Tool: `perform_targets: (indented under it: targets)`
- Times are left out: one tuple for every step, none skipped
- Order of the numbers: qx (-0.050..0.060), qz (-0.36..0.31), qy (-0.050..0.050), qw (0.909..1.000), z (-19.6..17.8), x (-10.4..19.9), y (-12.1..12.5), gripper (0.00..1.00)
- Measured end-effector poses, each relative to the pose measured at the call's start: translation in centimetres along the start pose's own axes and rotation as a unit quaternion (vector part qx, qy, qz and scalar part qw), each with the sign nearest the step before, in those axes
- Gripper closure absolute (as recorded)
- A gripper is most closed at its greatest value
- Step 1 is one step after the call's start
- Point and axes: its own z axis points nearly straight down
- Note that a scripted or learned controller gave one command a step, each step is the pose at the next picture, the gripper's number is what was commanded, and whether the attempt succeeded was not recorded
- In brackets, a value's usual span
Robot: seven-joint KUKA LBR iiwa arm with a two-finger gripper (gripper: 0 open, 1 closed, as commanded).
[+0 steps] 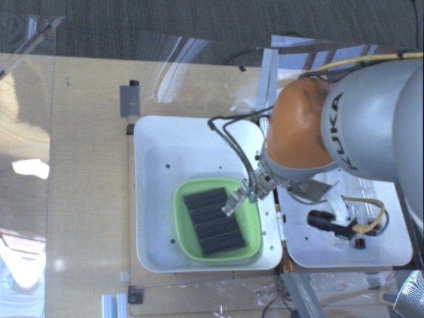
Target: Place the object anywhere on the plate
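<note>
A light green plate sits in the front right part of the left white bin. Flat on the plate lies a black ridged rectangular object, slanted from upper left to lower right. My gripper hangs over the plate's upper right part, right at the object's upper right edge. The grey arm with its orange band reaches in from the right above it. Whether the gripper touches the object is hidden by its own body.
The right white bin lies partly under the arm. A divider ridge separates the two bins. The left bin's floor to the left of and behind the plate is bare white. Wooden bench surface surrounds the bins.
</note>
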Motion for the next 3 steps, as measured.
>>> perform_targets:
  targets:
    - [-0.001,-0.001,0.0,1.0,-0.89,-0.01,0.21,1.0]
    - [-0.001,-0.001,0.0,1.0,-0.89,-0.01,0.2,0.0]
    - [-0.001,-0.003,0.0,1.0,-1.75,-0.02,0.39,1.0]
